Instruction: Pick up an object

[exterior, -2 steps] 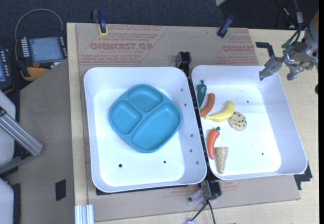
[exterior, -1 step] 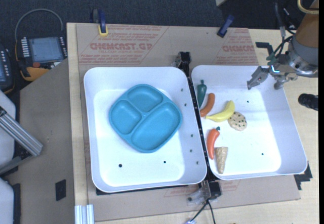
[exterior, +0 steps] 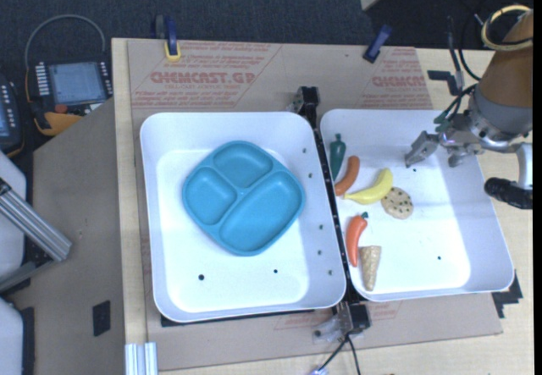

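The right bin (exterior: 449, 238) holds several toy foods along its left side: a green pepper (exterior: 338, 149), an orange sausage-like piece (exterior: 347, 175), a yellow banana (exterior: 371, 189), a speckled cookie (exterior: 396, 203), a red-orange carrot (exterior: 356, 234) and a tan cone (exterior: 370, 266). My gripper (exterior: 439, 151) hangs over the upper right part of this bin, open, with nothing between its fingers. It is to the right of and slightly beyond the banana and cookie, apart from both.
A blue divided plate (exterior: 244, 195) lies in the middle of the left bin (exterior: 169, 280). A black divider clamp (exterior: 306, 100) sits between the bins at the far side. The arm's orange band (exterior: 512, 68) reaches in at the right.
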`<state>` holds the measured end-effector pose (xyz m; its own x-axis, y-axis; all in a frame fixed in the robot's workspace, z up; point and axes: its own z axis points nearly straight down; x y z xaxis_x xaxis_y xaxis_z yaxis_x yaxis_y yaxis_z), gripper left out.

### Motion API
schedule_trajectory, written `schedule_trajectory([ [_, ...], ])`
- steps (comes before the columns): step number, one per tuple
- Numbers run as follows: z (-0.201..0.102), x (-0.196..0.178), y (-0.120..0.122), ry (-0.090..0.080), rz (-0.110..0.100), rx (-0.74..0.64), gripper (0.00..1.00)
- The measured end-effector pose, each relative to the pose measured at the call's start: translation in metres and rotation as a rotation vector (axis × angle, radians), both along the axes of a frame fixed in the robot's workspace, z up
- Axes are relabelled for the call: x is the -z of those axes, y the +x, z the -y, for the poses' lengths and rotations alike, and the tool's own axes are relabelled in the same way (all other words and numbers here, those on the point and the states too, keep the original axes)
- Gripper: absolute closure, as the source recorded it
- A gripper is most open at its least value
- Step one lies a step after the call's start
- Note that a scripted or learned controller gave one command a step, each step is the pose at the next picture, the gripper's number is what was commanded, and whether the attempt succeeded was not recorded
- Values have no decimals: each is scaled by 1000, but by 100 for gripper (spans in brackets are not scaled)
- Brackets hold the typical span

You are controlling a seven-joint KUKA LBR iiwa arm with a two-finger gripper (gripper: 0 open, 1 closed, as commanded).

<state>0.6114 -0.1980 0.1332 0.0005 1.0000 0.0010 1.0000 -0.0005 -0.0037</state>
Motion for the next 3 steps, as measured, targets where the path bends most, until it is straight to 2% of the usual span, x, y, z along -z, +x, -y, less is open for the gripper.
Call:
schedule_trajectory([
  [1, -1, 52, -1, 1, -2, -1, 0],
  [2, 0, 37, 1, -2, 5, -1, 100],
  [3, -1, -6, 5, -3, 9, -1, 100],
])
